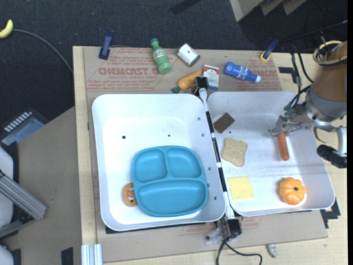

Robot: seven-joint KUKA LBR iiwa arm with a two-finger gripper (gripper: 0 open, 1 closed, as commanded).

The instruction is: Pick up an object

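In the right bin (259, 110) lie an orange sausage (283, 147), a small orange pumpkin (292, 191), a yellow cheese slice (240, 187), a slice of toast (234, 151) and a brown square (223, 122). My gripper (286, 127) reaches in from the right and hangs low over the far end of the sausage, right at its tip. Dark metal parts of the gripper hide the spot where it meets the sausage. Nothing is lifted off the bin floor.
The left bin (138, 120) holds a blue divided plate (169, 180) with a brown pretzel (129, 194) tucked under its left edge. Behind the bins lie a green bottle (161, 57), a white can (188, 54), a blue bottle (241, 72) and a small carton (210, 76).
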